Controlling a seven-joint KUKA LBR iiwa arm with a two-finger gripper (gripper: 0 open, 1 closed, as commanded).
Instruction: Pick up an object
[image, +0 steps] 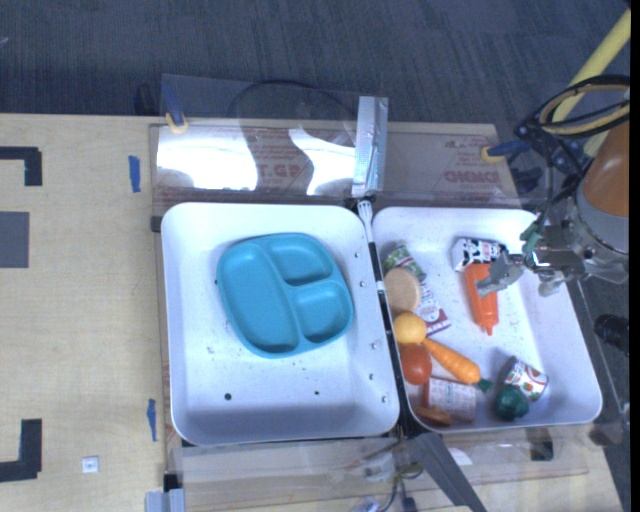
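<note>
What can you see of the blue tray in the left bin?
The blue tray is a rounded, plastic-looking plate in light blue with three moulded compartments: one long one on its left and two smaller ones on its right. It lies flat and face up, turned slightly askew, near the middle of the left bin. Its compartments hold nothing. It rests on the bin floor, apart from the walls.

You get bright, even overhead light; hard glare whitens the clear panel (255, 158) at the far side (detail slightly soft throughout).
</note>
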